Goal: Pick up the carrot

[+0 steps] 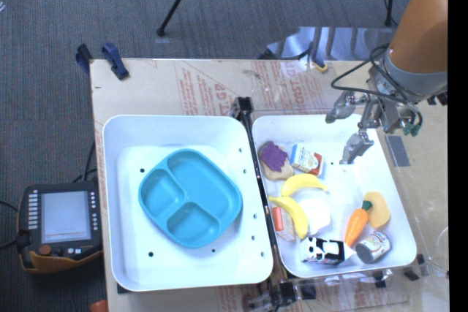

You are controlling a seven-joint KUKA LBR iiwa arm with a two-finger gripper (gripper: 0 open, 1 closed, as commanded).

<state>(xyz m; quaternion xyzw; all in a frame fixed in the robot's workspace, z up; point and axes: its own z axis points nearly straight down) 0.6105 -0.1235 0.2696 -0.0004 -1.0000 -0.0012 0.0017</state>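
Note:
The orange carrot (355, 226) with a green top lies at a slant in the right bin (395, 179), near its front right corner. It rests between a yellow piece (378, 210) and a white patch of the bin floor. My gripper (349, 131) hangs over the back of the same bin, well behind the carrot and apart from it. Its two fingers (356, 148) are spread open with nothing between them.
Around the carrot lie a tin can (373, 247), a black-and-white carton (324, 250), two bananas (295, 195), a purple-topped cookie (274, 159) and a small box (306, 158). The left bin (124, 135) holds a blue divided plate (190, 197). A tablet (62, 219) sits at far left.

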